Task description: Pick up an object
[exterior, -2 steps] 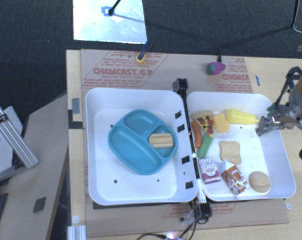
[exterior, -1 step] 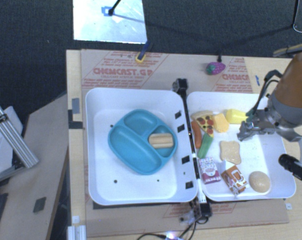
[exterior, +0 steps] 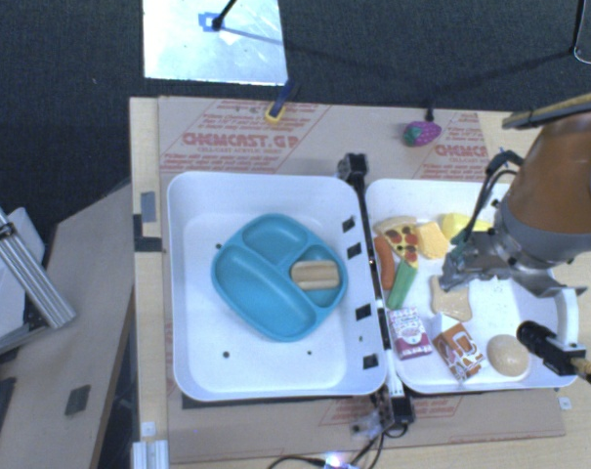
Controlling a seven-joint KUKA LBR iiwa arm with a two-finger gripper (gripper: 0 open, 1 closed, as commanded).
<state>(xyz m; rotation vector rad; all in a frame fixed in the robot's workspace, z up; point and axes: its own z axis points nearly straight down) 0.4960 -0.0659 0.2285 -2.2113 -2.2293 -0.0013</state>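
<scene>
Likeliest target: toast slice (exterior: 452, 301), lying flat in the centre of the right bin (exterior: 495, 316), right of mid-frame. Gripper (exterior: 456, 272) hangs directly above the slice's upper edge, close over it; no object is seen between the jaws, and whether they are spread or pressed together cannot be told from this angle. Neighbours are tight: green stick (exterior: 403, 281) and orange stick (exterior: 383, 254) just to the left, cheese wedge (exterior: 432, 239) and pizza slice (exterior: 398, 233) just above, pink carton (exterior: 408, 332) and orange carton (exterior: 459, 350) below, pale round piece (exterior: 508, 356) at lower right. Left bin (exterior: 207, 340) holds a blue divided plate (exterior: 271, 281) with a tan roll (exterior: 316, 275) on it, well apart from the work. A purple piece (exterior: 422, 132) sits on the bench beyond the bins. Risks, as judged: the slice is thin and flat, so the jaws may close above it and come up with nothing, or skid it sideways. A descent offset upward could catch the cheese wedge instead. Crowding may tip or shove the cartons.
</scene>
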